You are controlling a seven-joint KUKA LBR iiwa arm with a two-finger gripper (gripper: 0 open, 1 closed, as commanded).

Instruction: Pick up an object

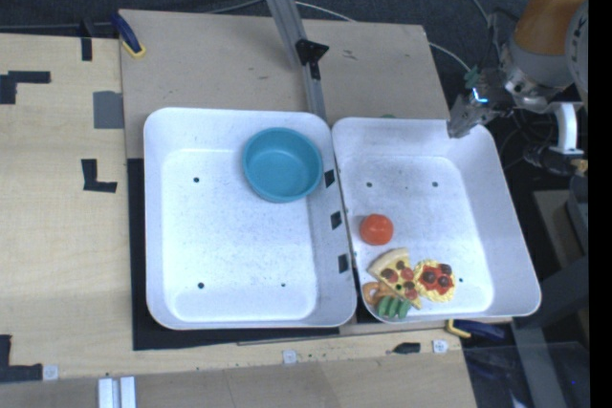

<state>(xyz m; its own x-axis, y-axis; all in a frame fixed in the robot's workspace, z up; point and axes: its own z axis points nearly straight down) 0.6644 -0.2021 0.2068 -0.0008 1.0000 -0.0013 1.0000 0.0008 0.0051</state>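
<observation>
Pincer (463,121) above right bin's (497,205) far corner, grip state unclear, touching nothing visible

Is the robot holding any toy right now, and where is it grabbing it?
No toy is held. The gripper hangs over the right bin's far corner, away from the orange ball.

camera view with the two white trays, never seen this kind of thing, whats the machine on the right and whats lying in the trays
One camera looks down at a slant on a bench. The grey and orange machine is a robot arm reaching in from the right; its hand hovers over the right bin's far corner, with nothing seen in it. The left bin holds a blue bowl. The right bin holds an orange ball and colourful toy food pieces near its front edge. The arm is meant to pick something up.
</observation>
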